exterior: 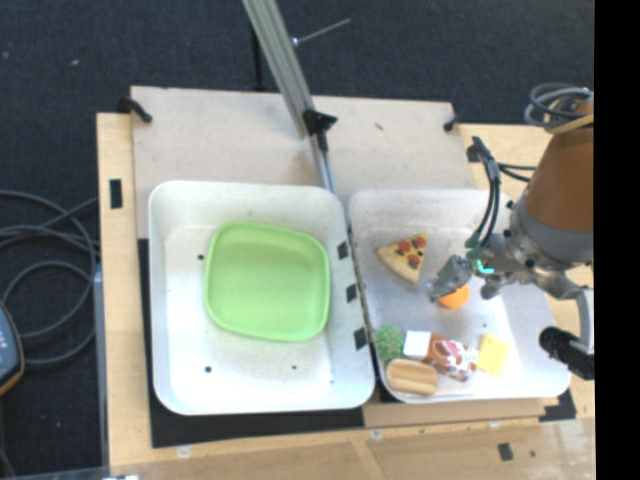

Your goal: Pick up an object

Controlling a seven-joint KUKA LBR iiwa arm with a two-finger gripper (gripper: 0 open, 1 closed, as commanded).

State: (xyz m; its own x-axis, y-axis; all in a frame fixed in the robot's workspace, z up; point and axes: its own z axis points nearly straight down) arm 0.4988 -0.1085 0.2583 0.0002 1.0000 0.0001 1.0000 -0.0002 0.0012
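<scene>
Cut off at the right edge: most of the grey arm, with just the orange band and the wrist in view. Hard to read at this size: the hand, a dark grey cluster low over the right bin, its tip against an orange ball-like object (partly covered by the hand, so its full outline stays unclear). Cannot tell how far open the hand is, nor whether anything sits in its grip; touching or just above the orange piece, no more certain than that. Reaching in from the right at a slant, wrist angled down and leftward toward the middle of the right bin, a small green light near the wrist.

Also in the right bin: a pizza slice up and to the left of the hand, apart from it; along the near rim, a green broccoli-like piece, a tan bread roll, a red-and-white item (too blurred to name) and a yellow wedge, crowded close together.

In the left bin: a light green square plate, lying flat near the centre. Both bins side by side on the bench, with a metal pole slanting up from between them.
</scene>
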